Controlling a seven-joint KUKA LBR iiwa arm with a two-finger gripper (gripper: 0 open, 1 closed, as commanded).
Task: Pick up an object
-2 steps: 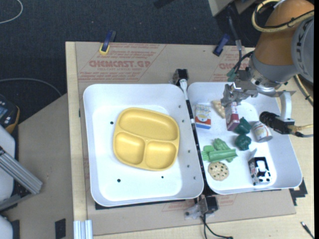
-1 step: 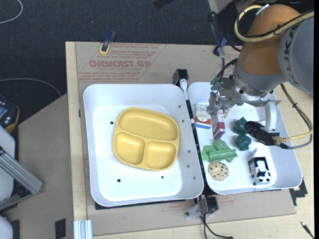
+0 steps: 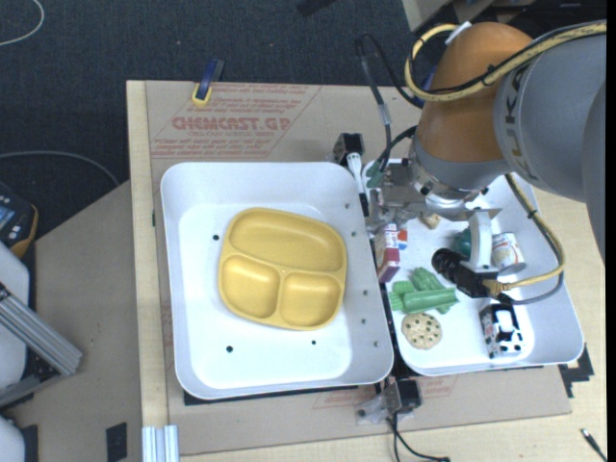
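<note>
The grey arm [image 3: 539,94] with its orange band [image 3: 476,75] reaches in from the right, and its gripper [image 3: 390,195] hangs over the far left corner of the right white bin [image 3: 570,327], close to the wall shared with the left white bin [image 3: 192,258]. From this angle I cannot tell whether the jaws are spread or pressed together, and nothing can be seen held in them.

Just below the gripper, against the right bin's left wall, lies a small red-and-white packet [image 3: 393,250]. Its long axis runs roughly up and down the view, along that wall, with the darker end toward the near side. Whether the gripper touches it I cannot tell.

Beside the packet's near end lies a green plastic leafy toy [image 3: 423,293], its long axis running across the bin from left to right. A round tan cookie with dark chips [image 3: 422,330] sits just in front of it. Toward the right wall are a small white can with a printed label [image 3: 507,250], a teal piece [image 3: 478,231] next to it, and a black-and-white block-shaped toy [image 3: 501,331] near the front edge.

A yellow plastic plate with three compartments [image 3: 282,268] lies in the middle of the left bin.
</note>
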